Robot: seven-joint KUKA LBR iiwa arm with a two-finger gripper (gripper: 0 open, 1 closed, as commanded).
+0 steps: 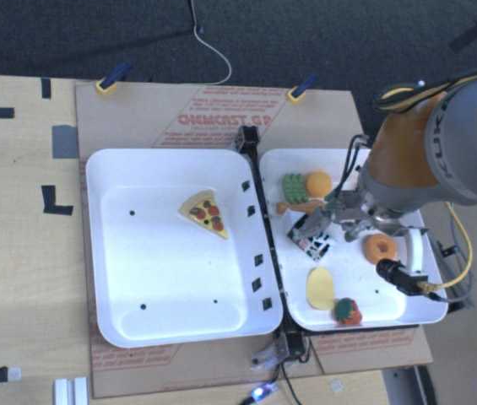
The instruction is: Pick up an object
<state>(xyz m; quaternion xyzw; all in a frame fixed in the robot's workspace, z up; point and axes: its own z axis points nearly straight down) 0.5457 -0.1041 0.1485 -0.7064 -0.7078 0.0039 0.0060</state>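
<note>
Two white bins sit side by side on a cardboard sheet (221, 116) laid on the worktop (18, 226). Landmark: the black divider strip (259, 226) where the bins meet.

Left bin (111, 226), left of the divider: one toy pizza slice (205, 213), lying flat, upper middle area, well apart from the divider.

Right bin (424, 310), right of the divider, holds the rest. Green toy (295, 188) near the divider at the bin's upper part, with an orange ball (318, 182) touching it on the side away from the divider. Small black-and-white object (315, 245) just below those, near the divider. Yellow oval piece (320, 287) lower down, near the divider. Red-and-green toy, strawberry-like (347, 311), just beside the yellow piece, at the bin's bottom edge. Orange donut-shaped ring (380, 247) further right, well apart from the divider.

Arm (428, 154), grey with orange band, comes in from the right over the right bin. Tool (312, 226) is low, right of the divider, just above the black-and-white object and below the green toy. Tool's fingers are dark and merge with the object beneath; cannot tell how wide they stand or whether anything is between them.

Blue-and-yellow clamps (113, 76) at the cardboard's top corners. Black cable (208, 49) across the dark floor above.
</note>
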